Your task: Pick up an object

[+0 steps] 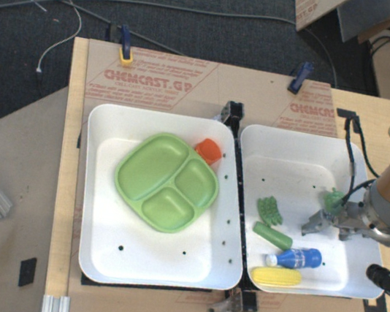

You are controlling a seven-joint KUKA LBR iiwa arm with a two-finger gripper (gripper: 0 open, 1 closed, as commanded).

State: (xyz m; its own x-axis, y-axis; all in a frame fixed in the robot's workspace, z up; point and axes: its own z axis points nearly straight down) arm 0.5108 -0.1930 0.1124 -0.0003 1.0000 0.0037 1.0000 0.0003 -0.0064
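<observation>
The claw (327, 214) hangs over the right bin (297, 143) beside a small green object (333, 200); its grip can't be told.

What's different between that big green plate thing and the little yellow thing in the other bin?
The green divided plate is by far the larger, and it is broad and flat; the yellow object is small, long and narrow. The plate is light green with three compartments, while the yellow object has no compartments. The plate sits in the left bin beside a small orange object; the yellow one lies near the front edge of the right bin. Both rest on a white bin floor.
</observation>
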